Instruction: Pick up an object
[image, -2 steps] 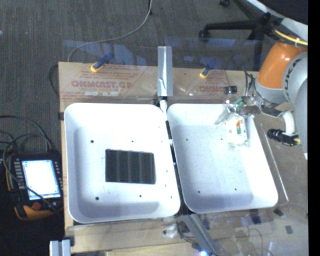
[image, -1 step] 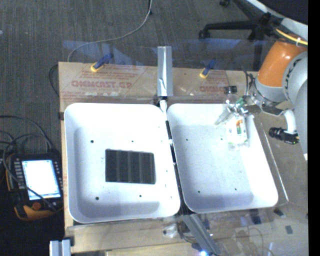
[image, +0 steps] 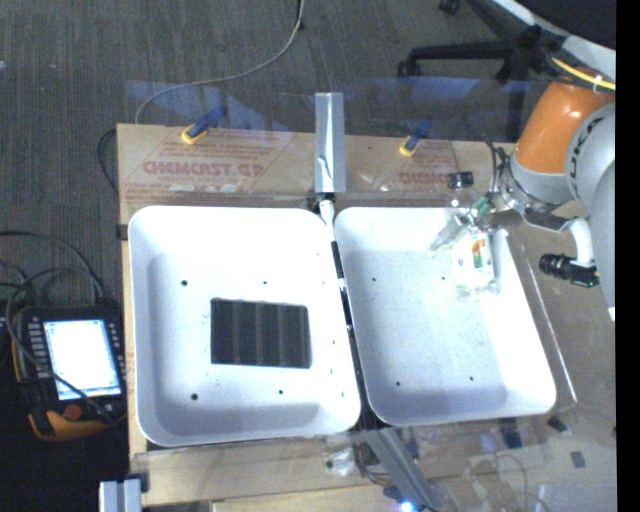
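Nearest the camera, along the 6 o'clock edge, the front lip of the bench shows bare wood with some clutter of brackets and wires too blurred to name. On it sit two shallow white bins side by side. The left bin holds a dark ribbed rectangular pad lying flat near its middle. The right bin has a few small dark specks on its floor. Behind the bins, toward 12 o'clock, a brown board with faded red lettering lies under a clear sheet pinned by two yellow-and-blue clamps, and a grey upright post stands between the bins. The floor is dark carpet; at 9 o'clock a handheld pendant with a lit screen rests among cables.

The arm comes in at 2 o'clock, partly cut off by the frame. Its gripper hangs over the far right corner of the right bin; how the fingers stand I cannot tell, since they blur into the white wall.
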